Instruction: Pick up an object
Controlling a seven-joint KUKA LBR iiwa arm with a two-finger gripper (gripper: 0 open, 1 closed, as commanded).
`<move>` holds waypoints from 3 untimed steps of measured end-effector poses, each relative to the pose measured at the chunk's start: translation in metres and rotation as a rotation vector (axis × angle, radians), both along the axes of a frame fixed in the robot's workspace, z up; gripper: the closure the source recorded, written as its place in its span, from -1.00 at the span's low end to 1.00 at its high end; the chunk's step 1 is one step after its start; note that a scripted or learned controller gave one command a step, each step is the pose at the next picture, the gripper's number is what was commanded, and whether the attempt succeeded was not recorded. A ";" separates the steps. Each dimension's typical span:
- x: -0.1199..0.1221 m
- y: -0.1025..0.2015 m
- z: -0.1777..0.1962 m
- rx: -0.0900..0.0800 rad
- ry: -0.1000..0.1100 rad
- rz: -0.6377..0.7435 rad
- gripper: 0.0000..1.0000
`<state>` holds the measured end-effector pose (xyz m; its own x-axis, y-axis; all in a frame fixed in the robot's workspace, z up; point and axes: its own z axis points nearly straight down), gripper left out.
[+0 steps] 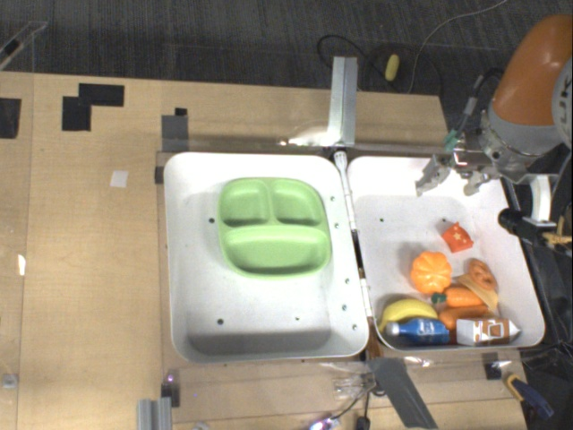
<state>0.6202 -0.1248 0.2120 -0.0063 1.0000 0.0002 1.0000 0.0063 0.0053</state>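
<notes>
I see gripper (454, 176) over right bin (394, 231) far edge, fingers spread, nothing between them. Nothing picked yet. Toy pile near bin's front corner: pumpkin (431, 271), banana (407, 311), red block (457, 236). I judge descent, grasp, lift all remain.

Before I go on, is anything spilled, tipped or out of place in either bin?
Nothing stands out. The green plate lies flat in the left bin. The toy food sits heaped in the right bin's near corner, the bottle and carton on their sides, all inside the walls.
</notes>
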 end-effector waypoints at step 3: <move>-0.073 -0.005 -0.109 -0.001 0.002 0.287 -1.00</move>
